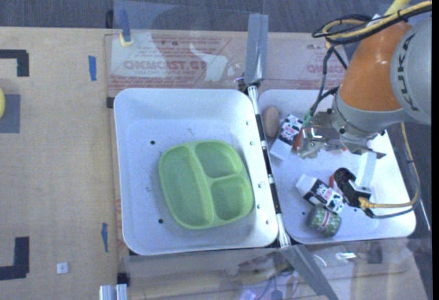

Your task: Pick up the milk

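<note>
You're looking at the desk (55, 175) w/ two white bins: left bin (137, 113) holds a green divided plate (206, 184). Arm (384, 79) hangs over right bin (398, 223), end effector (317, 142) near the back; can't tell its state. Two cow-print cartons: milk (291, 128) beside it, another (325, 194) by a green can (324, 220). Approach step, likely; next, centre over milk & descend.

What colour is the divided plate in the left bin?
Light green, all three compartments alike. The divided plate lies in the left bin; the camera view shows it plainly.
</note>
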Motion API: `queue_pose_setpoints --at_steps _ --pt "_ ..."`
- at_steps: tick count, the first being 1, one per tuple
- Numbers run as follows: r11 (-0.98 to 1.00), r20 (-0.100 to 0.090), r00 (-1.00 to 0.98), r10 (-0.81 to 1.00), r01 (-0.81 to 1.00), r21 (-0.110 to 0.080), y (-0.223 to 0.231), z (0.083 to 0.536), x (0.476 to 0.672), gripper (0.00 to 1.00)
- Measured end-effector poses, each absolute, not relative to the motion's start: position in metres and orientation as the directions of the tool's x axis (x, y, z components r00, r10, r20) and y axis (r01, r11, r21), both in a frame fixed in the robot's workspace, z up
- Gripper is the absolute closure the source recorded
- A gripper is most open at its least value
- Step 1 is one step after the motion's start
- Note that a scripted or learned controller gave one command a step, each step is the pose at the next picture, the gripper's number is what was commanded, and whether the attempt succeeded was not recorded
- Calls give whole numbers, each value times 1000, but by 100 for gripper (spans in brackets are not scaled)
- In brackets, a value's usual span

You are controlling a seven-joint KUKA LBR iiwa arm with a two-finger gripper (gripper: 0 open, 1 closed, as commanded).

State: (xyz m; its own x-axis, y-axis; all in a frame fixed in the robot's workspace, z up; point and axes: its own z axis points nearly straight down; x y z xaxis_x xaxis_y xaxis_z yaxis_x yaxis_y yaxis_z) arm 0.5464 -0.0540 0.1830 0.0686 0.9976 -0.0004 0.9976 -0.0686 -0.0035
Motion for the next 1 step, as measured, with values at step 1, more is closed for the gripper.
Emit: queue_pose_setpoints --at_steps 1 --pt "-145 -1 145 989 989 -7 -3 183 478 100"
